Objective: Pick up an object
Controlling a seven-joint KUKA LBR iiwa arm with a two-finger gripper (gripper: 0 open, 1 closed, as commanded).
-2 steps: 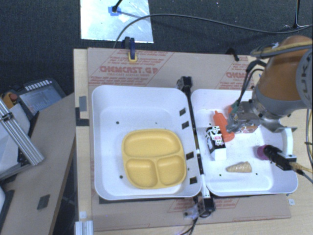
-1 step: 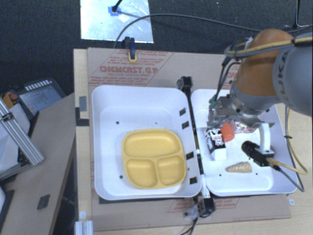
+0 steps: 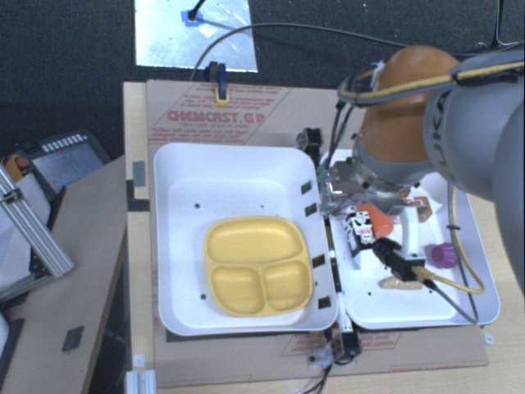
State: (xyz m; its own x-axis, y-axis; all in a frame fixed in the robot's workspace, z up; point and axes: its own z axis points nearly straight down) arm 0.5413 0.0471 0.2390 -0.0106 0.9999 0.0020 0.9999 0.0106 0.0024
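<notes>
Low over the left half of the right bin (image 3: 484, 302), the end effector (image 3: 359, 226) hangs beneath the grey arm (image 3: 480, 138). Whether it is open or closed cannot be told, and nothing can be seen gripped in it. Just beside it, toward the bin's middle, lies a small orange piece (image 3: 381, 217). A purple object (image 3: 444, 255) sits farther right on the bin floor, and a flat tan object (image 3: 399, 283) lies near the front rim, apart from the purple one. All three loose things rest in the right bin. The left bin (image 3: 180, 179) touches it along their shared edge and holds a yellow tray (image 3: 258, 265) with three compartments, lying flat toward the front. Both bins stand on a cardboard sheet (image 3: 246, 115) with red print, spread over the tabletop (image 3: 135, 138).
</notes>
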